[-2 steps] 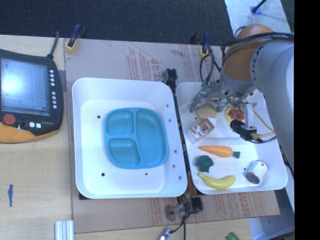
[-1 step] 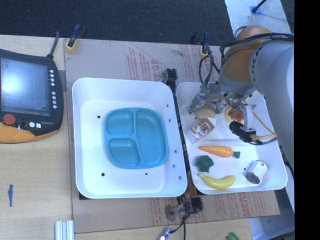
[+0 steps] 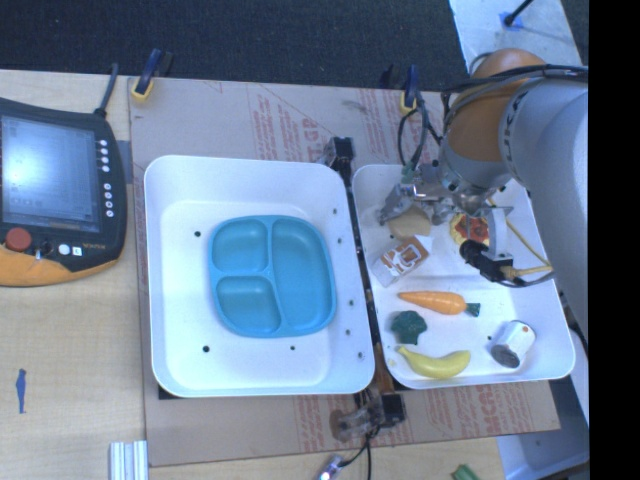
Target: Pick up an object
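We see the gripper [image 3: 412, 208], jaw state we cannot tell, just above the small box [image 3: 403, 258], which looks light and stiff, best pinched across its flat sides.

Wooden bench [image 3: 70, 348] bearing two white bins [image 3: 170, 268], teach pendant [image 3: 55, 203].

Left bin [image 3: 180, 183]: white, carrying a light blue divided plate [image 3: 271, 276]. Right bin [image 3: 540, 366]: white; orange carrot [image 3: 433, 302] with green tip, dark green broccoli [image 3: 407, 324], yellow banana [image 3: 434, 364], white can [image 3: 512, 344]. Arm [image 3: 540, 118]: grey with orange band. Bench [image 3: 60, 368]: pale wood.
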Available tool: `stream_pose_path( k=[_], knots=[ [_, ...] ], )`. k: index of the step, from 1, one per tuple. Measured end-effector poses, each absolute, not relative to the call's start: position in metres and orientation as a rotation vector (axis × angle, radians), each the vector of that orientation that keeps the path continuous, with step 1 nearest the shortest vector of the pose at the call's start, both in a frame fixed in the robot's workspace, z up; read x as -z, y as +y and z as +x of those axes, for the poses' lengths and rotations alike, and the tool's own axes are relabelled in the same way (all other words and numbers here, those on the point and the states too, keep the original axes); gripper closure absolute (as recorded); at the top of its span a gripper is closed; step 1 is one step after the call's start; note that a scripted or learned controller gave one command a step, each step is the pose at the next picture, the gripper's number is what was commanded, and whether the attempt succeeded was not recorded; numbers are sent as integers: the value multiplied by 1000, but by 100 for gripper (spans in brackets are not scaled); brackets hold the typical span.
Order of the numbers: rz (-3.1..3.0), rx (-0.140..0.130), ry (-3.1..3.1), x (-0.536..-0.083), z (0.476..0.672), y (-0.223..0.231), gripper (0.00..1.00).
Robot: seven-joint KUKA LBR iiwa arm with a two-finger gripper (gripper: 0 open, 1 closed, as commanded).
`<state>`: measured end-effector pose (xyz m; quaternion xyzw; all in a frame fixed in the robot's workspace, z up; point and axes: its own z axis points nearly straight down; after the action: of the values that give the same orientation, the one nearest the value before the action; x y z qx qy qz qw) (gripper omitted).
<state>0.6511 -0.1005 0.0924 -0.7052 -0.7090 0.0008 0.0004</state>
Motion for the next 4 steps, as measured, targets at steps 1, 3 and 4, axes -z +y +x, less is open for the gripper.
stream_pose_path(
  k=[1,3,4],
  knots=[
    [-2217,-1,-2227,-92,656,-98,0],
    [-2215,-1,-2232,-104,657,-99,0],
    [-2216,1,-2236,-114,658,-100,100]
  ],
)
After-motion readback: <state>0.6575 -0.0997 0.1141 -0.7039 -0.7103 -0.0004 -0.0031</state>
